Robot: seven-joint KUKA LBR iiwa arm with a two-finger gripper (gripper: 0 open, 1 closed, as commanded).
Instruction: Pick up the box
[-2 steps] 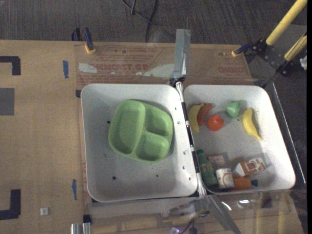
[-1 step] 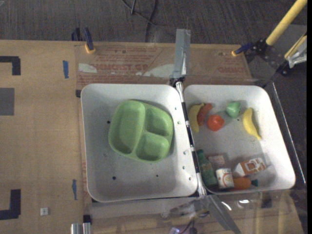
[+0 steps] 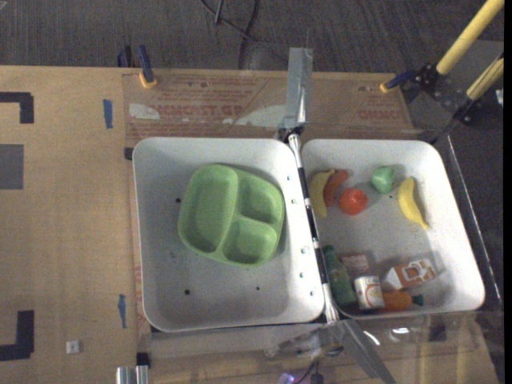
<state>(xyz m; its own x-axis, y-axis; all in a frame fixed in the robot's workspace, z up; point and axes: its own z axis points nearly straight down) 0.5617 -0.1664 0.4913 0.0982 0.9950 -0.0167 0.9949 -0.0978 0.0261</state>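
In the right-hand bin (image 3: 458, 242), the box (image 3: 369, 292) lies between a dark green item (image 3: 338, 277) and a carton (image 3: 412, 274).

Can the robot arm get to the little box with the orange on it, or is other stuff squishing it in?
Probably yes from above. The box lies in the right bin with nothing on top of it. But a small carton and an orange piece sit close on its near side, so the fit looks tight there.
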